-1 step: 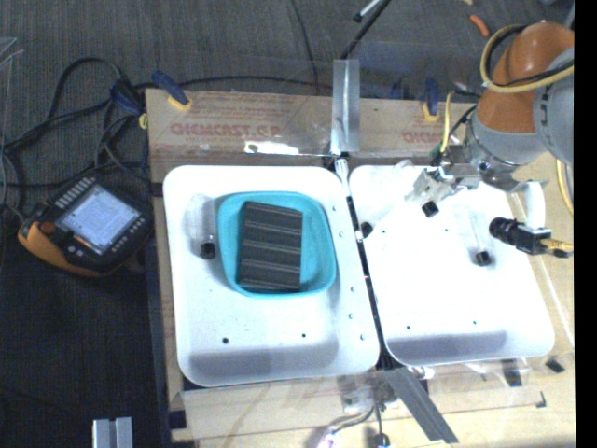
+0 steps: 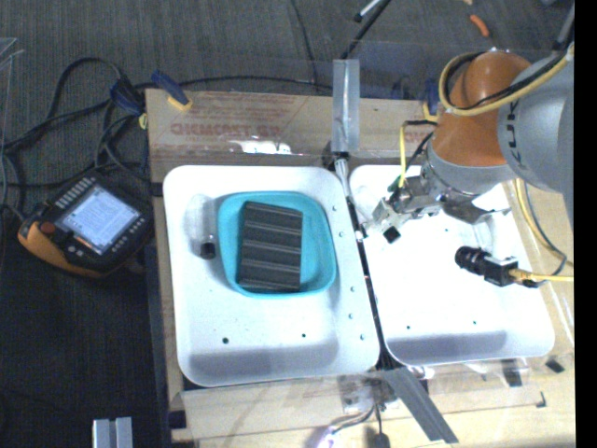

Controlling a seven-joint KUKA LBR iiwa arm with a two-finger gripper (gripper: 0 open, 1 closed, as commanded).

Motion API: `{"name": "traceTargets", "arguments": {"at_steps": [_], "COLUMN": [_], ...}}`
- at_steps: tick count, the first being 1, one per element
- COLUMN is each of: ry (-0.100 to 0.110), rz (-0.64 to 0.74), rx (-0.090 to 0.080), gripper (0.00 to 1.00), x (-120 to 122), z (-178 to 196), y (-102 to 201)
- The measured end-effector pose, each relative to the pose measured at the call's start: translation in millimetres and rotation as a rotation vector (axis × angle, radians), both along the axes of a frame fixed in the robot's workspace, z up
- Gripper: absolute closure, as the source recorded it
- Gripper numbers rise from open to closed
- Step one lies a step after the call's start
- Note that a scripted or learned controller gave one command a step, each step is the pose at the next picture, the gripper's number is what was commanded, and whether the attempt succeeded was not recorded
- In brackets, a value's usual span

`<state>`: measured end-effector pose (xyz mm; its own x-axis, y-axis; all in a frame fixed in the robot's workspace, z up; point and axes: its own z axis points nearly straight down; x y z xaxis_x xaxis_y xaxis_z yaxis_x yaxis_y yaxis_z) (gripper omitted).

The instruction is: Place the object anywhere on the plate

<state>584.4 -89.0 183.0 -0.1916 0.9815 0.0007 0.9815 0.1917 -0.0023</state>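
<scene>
A teal plate (image 2: 320,250) lies in the left bin (image 2: 252,343). A dark grey ribbed block (image 2: 270,244) rests flat on the middle of the plate. Just off the plate's left rim lies a small clear bottle with a black cap (image 2: 201,227) on the bin floor. My gripper (image 2: 384,222) hangs over the upper left corner of the right bin (image 2: 466,334), close to the divide between the bins and to the right of the plate. Its fingers stand open with nothing between them.
The grey arm with its orange band (image 2: 480,101) reaches in from the upper right. A black cylinder on a yellow cable (image 2: 480,261) sits over the right bin. A pendant (image 2: 89,222) lies left of the bench.
</scene>
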Motion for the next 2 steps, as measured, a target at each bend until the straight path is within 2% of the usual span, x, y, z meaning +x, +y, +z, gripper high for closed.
{"name": "traceTargets", "arguments": {"at_steps": [1, 2], "ry": [-0.001, 0.001], "rz": [0.0, -0.083], "rx": [0.0, -0.001], "gripper": [0.0, 0.0], "x": [0.0, -49.2], "z": [0.1, -21.8], "y": [-0.2, -55.4]}}
